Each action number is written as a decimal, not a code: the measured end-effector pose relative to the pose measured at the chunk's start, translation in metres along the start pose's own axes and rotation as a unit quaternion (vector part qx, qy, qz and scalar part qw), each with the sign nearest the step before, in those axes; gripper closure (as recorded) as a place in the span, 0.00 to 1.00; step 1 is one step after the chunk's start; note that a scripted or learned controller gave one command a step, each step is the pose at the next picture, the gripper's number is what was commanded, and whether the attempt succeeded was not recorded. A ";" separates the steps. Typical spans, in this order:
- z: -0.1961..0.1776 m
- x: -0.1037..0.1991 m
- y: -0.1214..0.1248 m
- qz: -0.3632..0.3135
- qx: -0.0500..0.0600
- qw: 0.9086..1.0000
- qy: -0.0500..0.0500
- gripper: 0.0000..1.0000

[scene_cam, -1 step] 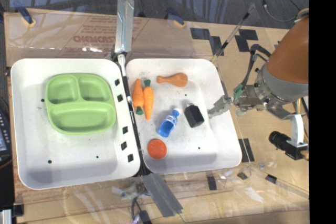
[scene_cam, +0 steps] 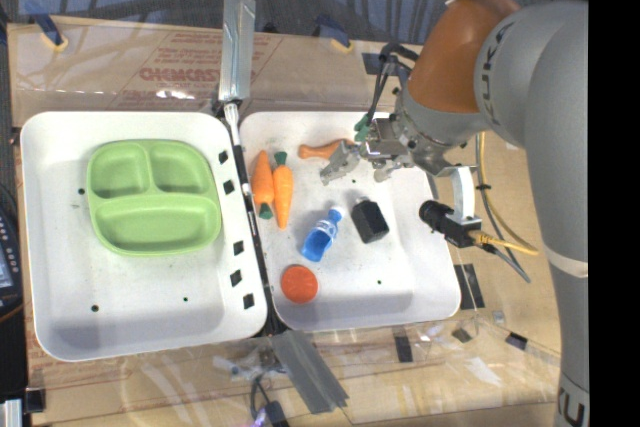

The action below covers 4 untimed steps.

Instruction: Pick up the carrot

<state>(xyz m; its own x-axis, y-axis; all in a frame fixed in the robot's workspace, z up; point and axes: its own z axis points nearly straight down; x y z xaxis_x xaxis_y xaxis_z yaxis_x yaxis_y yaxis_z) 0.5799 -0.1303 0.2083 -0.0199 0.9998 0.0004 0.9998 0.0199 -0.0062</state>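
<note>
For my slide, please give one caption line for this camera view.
KUKA arm's gripper hovers over the right bin, apart from two carrots lying by its left wall.

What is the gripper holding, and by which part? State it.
Nothing. The gripper hangs open over the right bin, apart from the two carrots.

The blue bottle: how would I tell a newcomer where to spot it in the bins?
Look in the right-hand white bin, the one the arm reaches over. Near its middle, between the two carrots on the left and a small black block on the right, lies the blue bottle, tilted. It is the one blue item there; an orange ball sits just below it.
</note>
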 end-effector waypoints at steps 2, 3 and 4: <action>0.098 0.031 0.008 -0.059 0.000 0.998 0.000 1.00; 0.098 0.031 0.008 -0.060 0.000 0.998 0.000 0.00; 0.117 0.018 0.024 0.016 -0.003 1.000 -0.001 0.00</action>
<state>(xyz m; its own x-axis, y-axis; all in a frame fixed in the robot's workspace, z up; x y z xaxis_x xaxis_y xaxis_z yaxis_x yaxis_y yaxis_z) 0.6030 -0.1121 0.0915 0.0112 0.9999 -0.0011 0.9999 -0.0112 -0.0003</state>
